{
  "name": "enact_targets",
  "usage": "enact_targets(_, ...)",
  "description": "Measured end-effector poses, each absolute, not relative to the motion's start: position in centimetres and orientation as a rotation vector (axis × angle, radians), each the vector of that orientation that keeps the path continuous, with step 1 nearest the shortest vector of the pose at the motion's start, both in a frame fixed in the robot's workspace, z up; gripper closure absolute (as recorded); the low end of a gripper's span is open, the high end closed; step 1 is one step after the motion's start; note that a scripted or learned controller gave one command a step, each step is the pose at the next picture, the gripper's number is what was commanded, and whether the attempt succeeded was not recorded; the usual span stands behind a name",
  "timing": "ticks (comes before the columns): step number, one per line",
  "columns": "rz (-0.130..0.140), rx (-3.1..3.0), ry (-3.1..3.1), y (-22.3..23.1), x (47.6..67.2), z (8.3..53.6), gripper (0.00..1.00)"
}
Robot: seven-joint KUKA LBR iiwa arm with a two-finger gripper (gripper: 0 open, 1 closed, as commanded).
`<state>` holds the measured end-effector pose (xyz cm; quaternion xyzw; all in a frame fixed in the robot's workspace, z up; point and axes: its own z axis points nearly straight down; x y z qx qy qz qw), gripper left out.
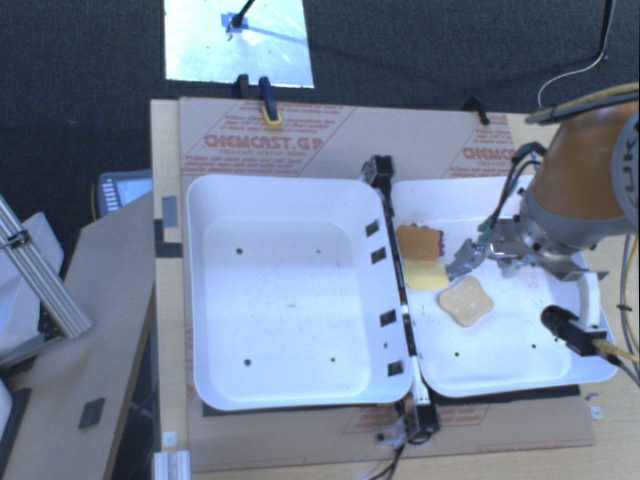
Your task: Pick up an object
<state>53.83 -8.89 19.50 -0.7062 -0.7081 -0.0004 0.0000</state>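
Three flat food-like pieces lie in the right bin (pixel 500 373), close to its left wall. A brown-orange square (pixel 420 240) sits furthest back, with a pale yellow slice (pixel 427 276) just in front of it. A tan bread-shaped piece (pixel 466 302) lies nearer the bin's middle. My gripper (pixel 468 259) reaches in from the right and hangs low, just right of the yellow slice and just behind the tan piece. Nothing shows held in it.
The left bin (pixel 205 298) stands beside the right one, with black clips (pixel 385 288) along the shared wall. Both rest on a cardboard sheet (pixel 330 133) on the bench. The arm's orange-banded body (pixel 590 168) hangs over the right bin's far right corner.
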Motion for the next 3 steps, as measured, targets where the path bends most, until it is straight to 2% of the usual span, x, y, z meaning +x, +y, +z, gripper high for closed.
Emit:
enact_targets(1,-0.004,-2.218,-2.228,-8.9,53.9,20.6,1.0)
enact_targets(2,-0.012,-2.215,-2.236,-4.2,53.9,28.1,1.0)
enact_targets(3,-0.008,-2.209,-2.236,3.0,53.3,29.8,1.0)
